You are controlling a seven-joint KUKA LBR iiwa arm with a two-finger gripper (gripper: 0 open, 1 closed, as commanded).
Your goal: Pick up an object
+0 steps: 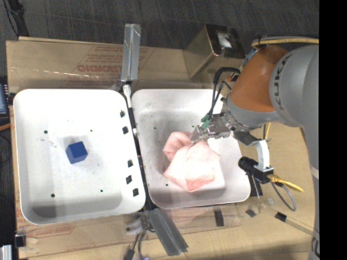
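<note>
Cloth, pink, lies crumpled in right bin; claw at its upper edge, spread unreadable. Blue cube well apart.

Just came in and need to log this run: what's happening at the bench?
A grey KUKA arm reaches in from the right, its tool down at the upper edge of a crumpled pink cloth in the right bin. The cloth lies on the bin floor. A blue cube sits alone in the left bin.
</note>
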